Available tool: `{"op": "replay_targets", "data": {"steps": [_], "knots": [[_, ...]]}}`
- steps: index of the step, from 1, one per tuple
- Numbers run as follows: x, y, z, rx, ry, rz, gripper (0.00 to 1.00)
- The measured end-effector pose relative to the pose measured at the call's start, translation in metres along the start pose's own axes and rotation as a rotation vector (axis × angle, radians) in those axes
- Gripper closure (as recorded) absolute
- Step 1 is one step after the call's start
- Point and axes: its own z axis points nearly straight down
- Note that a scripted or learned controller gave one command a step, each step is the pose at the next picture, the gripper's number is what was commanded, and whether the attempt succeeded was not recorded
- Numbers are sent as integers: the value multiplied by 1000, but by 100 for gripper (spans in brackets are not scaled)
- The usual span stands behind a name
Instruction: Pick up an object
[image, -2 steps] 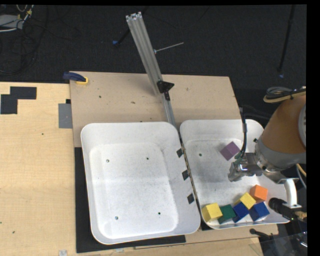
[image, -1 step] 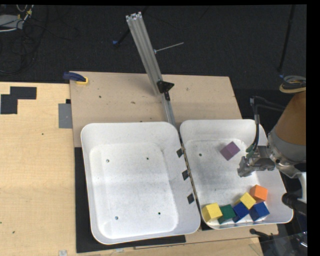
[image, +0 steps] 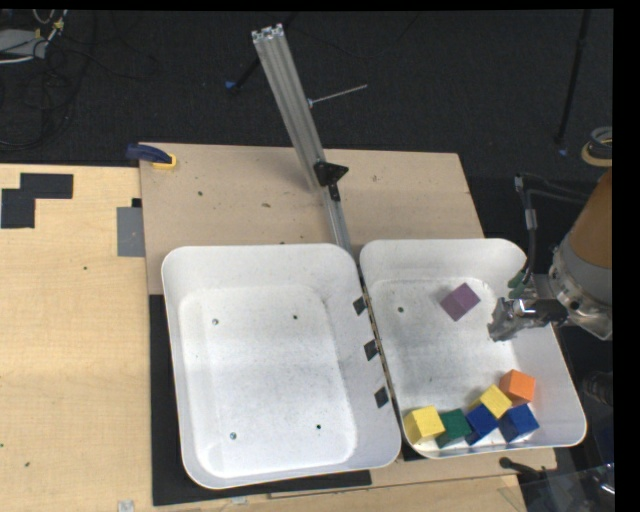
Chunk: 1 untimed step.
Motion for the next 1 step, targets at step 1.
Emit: {"op": "replay_targets", "data": {"steps": [1], "knots": [[57, -4, -1, 6, 3, -4, 100]]}}
